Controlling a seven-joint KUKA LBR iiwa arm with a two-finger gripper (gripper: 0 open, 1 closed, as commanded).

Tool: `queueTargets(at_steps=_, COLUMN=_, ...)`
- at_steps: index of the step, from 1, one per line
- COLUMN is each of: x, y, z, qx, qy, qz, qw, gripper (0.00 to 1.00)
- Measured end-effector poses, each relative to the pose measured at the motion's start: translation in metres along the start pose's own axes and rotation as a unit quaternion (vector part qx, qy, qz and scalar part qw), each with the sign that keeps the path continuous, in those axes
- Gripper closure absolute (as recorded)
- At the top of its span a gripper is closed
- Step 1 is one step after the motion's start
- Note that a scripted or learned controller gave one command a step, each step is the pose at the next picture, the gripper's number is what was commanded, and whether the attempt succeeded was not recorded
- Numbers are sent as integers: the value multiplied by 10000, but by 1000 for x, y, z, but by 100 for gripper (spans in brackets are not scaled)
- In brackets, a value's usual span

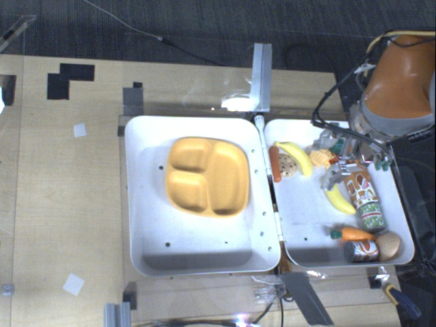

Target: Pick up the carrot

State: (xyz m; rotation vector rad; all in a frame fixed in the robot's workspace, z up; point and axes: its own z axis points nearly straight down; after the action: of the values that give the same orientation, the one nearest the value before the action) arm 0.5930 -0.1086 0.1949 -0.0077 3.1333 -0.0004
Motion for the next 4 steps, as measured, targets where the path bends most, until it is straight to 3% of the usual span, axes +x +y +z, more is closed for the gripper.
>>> queueTargets(at_steps=1, x=61, y=19, z=77, qx=-7, qy=33, qz=183, qw=9998, gripper=0)
queueTargets(at_steps=2, x=78, y=-28, z=89, qx=5, qy=3, qz=2858, qw=9583, gripper=0)
queueTargets(at_steps=3, x=102, y=-18, z=104, qx=-2, qy=-46, qz=4395, qw=8982, gripper=0)
queueTargets(at_steps=4, x=98, y=-16, z=92, qx=-22, qy=-86, qz=4355, qw=9001, gripper=100)
